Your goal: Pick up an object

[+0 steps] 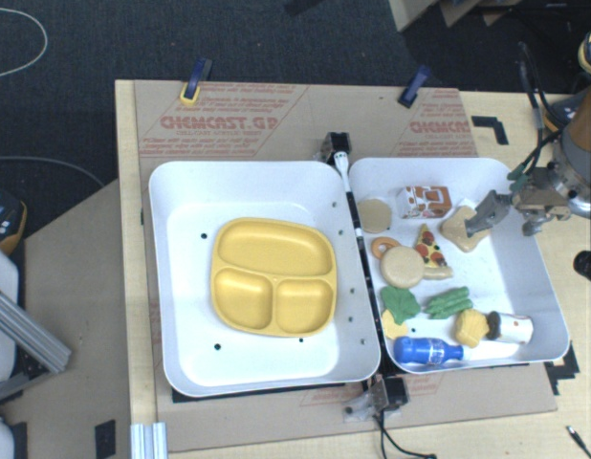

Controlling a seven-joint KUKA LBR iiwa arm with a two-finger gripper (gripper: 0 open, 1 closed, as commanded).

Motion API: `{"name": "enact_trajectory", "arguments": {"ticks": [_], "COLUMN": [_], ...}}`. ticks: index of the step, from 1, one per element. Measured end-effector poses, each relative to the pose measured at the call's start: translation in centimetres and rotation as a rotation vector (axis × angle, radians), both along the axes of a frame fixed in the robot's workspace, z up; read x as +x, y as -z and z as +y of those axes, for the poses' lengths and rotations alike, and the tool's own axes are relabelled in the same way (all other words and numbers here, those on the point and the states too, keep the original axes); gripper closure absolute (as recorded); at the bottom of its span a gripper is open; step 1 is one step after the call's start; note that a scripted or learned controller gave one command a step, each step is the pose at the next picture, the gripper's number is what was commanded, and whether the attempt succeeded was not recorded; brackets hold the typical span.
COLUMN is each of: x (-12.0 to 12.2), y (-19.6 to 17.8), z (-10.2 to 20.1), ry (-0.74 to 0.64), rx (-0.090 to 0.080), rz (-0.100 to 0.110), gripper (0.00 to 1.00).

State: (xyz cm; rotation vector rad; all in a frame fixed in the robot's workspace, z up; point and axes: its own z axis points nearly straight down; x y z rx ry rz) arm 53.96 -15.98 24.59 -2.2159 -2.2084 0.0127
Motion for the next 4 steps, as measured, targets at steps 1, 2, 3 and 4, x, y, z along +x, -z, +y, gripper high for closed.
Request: {"name": "enact_trajectory", "arguments": {"ticks": [1,2,3,4], "x": [0.2,1.1,0.8,0.1], "y": [-0.7,4.2,8.5,14.7], "z": [0.0,-0.3,0.1,0.0], "ry": [-0.003,-0.003,-0.004,-0.003], "rx": [-0.003,-0.002,-0.001,0.0], "rz": [-0.014,-0.01,-0.009,-0.007], "gripper": [0.0,0.0,0.0,0.0]}}
